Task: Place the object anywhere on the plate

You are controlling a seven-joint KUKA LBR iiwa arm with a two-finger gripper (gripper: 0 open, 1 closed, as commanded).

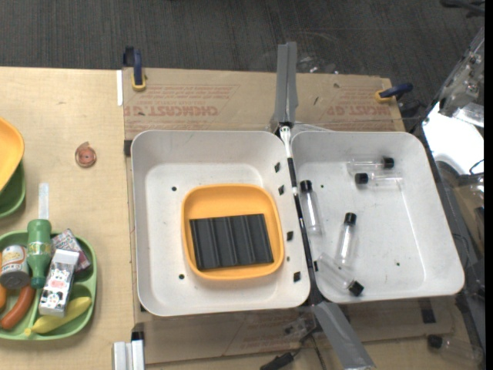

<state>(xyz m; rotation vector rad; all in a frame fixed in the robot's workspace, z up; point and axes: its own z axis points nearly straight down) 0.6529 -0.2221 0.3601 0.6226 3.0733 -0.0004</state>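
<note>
Two white bins sit side by side on cardboard [262, 99]. The left bin [154, 168] holds an orange plate [231, 197], roughly centred on the bin floor. A dark ribbed block [231, 241] lies flat on the plate, inside its rim, with its long side running left to right. It covers most of the plate's well and sits a bit toward the near edge.

The right bin [420, 230] holds clear vials with black caps, scattered:
- One vial [310, 206] lies along the left wall.
- One [346, 241] is near the middle.
- Two lie close together near the far side [370, 163] [379, 180].
- One [340, 276] is at the near left corner.

All the vials are well apart from the plate, across the wall between the bins.

Gripper state: cannot tell. Where the block lies relative to the gripper cannot be told either.

On the wooden table to the left, a green dish [77, 314] carries toy food, a small carton and a green bottle [38, 245]. A yellow bowl [9, 156] sits at the left edge. A blue-and-yellow clamp [135, 68] grips the cardboard's far left corner.
</note>
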